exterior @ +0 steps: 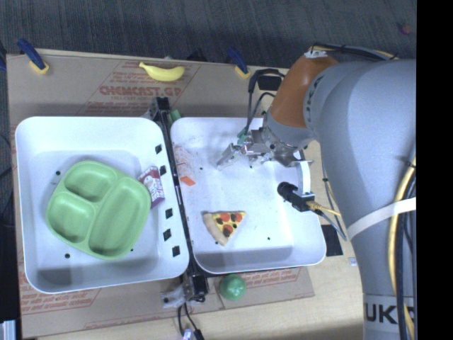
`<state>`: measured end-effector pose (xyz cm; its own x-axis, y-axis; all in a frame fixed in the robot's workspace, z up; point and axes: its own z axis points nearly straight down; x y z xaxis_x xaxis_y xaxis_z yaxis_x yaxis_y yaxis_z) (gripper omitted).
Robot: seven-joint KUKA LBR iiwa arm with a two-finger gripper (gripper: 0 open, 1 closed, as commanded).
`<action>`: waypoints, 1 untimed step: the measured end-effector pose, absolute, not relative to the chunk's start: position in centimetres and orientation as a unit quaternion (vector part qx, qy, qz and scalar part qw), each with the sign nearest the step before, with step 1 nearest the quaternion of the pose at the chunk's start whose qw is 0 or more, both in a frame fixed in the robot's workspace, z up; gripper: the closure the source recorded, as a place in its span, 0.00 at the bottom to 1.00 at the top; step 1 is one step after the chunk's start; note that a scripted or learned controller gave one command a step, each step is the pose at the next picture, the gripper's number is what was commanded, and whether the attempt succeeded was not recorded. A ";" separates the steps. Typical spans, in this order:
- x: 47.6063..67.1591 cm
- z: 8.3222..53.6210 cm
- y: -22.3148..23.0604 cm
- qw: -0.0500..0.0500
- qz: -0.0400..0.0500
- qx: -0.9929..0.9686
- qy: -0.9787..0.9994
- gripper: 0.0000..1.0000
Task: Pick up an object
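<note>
In the right bin (304,250), a toy pizza slice (225,224) lies near the front, and a small orange piece (187,180) sits close to the left wall. My gripper (228,156) hangs over the back half of this bin and points left. It is well behind the pizza slice and to the right of the orange piece, and I see nothing held in it. In the left bin (28,140), a green divided plate (98,207) has a small maroon packet (151,184) at its right edge.
A pale wrapper (181,158) lies against the right bin's left wall. On the cardboard outside the bins, a yellow banana (162,70) lies at the back and a green ball (231,286) at the front. The grey arm (354,133) covers the right bin's right side.
</note>
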<state>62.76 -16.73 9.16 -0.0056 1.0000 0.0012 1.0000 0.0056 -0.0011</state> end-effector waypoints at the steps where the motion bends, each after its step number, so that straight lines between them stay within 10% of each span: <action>1: 62.8 10.2 -16.7 0.001 0.000 -0.703 -0.711 1.00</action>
